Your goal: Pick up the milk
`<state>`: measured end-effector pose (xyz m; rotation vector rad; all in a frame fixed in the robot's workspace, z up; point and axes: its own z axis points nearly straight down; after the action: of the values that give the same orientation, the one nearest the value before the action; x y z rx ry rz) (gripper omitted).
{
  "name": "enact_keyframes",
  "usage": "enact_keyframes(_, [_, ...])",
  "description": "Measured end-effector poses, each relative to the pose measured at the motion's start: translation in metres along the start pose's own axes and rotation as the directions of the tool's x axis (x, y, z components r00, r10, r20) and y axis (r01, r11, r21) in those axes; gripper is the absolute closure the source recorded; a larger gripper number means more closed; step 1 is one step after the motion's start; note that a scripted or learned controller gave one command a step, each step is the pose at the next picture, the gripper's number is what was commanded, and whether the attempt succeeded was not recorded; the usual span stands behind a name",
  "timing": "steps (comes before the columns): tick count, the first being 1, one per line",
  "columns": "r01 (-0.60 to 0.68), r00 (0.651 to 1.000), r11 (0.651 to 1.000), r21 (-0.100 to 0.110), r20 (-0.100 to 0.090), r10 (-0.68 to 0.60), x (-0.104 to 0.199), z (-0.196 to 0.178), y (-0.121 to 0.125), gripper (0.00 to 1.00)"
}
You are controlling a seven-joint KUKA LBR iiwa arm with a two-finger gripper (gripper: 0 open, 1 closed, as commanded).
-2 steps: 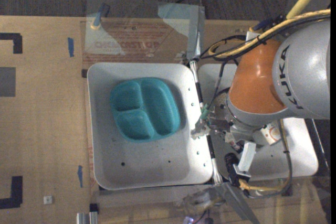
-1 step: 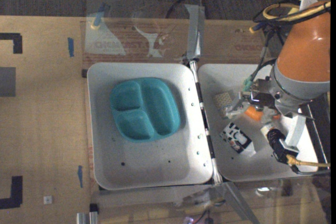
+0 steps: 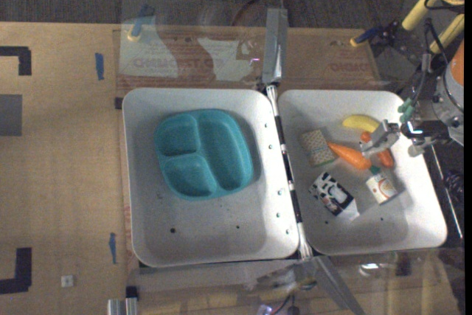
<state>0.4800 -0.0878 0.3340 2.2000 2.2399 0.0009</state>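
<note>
Milk [image 3: 332, 193] low in right bin [image 3: 428, 232], well apart from fingers [image 3: 383, 135], grip state unclear

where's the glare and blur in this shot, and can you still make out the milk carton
Camera view: glare washes the clear plastic sheet behind the bins; the whole frame is soft and grainy; the small black-and-white milk carton in the right white bin is readable but its print is smeared; the gripper near the orange carrot is blurred.

teal plate [image 3: 205, 155], black-and-white patterned milk [image 3: 331, 193], orange carrot [image 3: 350, 156], yellow banana [image 3: 359, 122].
</note>
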Motion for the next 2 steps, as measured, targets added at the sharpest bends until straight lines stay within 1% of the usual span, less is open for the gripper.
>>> enact_keyframes(1, [-0.084,0.996,0.996,0.003,-0.001,0.084,0.070,0.150,0.000,0.00])
enact_keyframes(2, [-0.209,0.978,0.978,0.002,0.000,0.209,0.008,0.150,0.043,0.00])
